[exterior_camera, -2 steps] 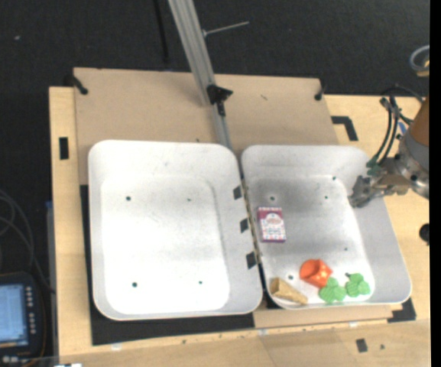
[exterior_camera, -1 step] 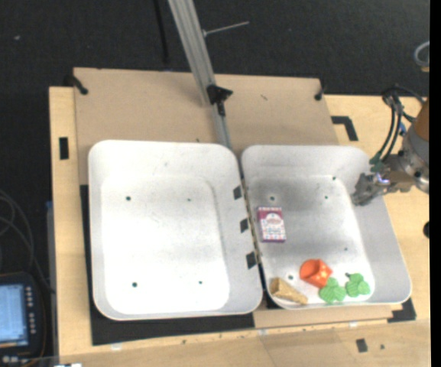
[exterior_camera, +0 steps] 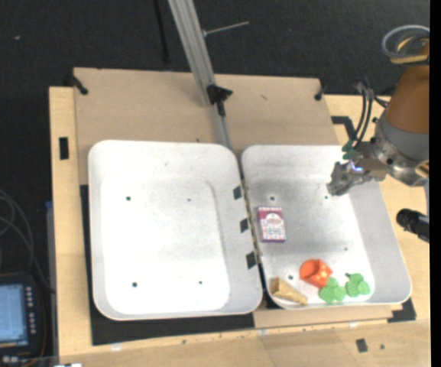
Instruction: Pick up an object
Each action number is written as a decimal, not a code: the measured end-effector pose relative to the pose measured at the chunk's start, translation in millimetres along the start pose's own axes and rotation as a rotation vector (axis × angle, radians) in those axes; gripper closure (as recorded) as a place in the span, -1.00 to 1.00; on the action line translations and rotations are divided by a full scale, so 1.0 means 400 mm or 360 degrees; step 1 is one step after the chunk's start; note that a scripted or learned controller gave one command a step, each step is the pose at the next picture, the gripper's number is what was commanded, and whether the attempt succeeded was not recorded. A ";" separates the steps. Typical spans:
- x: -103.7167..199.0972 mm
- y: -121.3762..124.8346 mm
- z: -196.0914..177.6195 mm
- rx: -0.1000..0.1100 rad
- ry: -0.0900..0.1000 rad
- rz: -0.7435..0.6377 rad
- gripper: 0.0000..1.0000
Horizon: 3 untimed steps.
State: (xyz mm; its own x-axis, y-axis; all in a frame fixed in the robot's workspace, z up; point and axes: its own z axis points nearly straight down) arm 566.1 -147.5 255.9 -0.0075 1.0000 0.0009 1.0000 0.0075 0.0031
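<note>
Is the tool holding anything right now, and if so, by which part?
Nothing is visibly held. The tool hangs over the right bin, apart from the small box and the toys at the near edge.

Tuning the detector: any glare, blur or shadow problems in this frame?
Camera view: even overhead light, both white bins bright and nearly washed out; gripper soft and blurred, its fingers unreadable; small box label illegible; orange piece and green pieces well saturated; floor around the bench very dark.
</note>
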 end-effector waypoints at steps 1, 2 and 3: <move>0.126 0.040 -0.021 0.0001 0.0000 -0.0001 1.00; 0.235 0.081 0.013 0.0004 -0.0002 0.0003 1.00; 0.386 0.110 0.022 0.0001 -0.0001 0.0000 1.00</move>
State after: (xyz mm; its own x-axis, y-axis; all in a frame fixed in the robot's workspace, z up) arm 609.1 7.4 247.5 -0.0074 1.0000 0.0003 1.0000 0.0074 0.0026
